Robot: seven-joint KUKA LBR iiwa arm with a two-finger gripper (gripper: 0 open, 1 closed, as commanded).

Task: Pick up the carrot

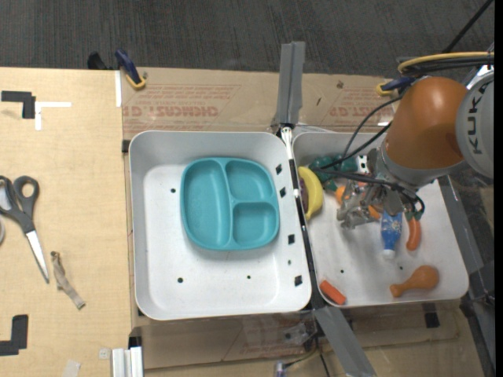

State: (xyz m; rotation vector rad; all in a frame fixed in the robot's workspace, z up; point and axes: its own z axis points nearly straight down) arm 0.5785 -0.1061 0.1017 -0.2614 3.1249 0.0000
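Claw [363,210] hangs low in the right bin [448,289], grip state unreadable; we judge it must reach the carrot [333,293] at the near-left corner.

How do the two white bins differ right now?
The left white bin holds one teal divided plate; the right white bin holds several small items, including a yellow banana and an orange chicken drumstick toy. The gripper works over the right bin, not the left. Both are shallow and white.
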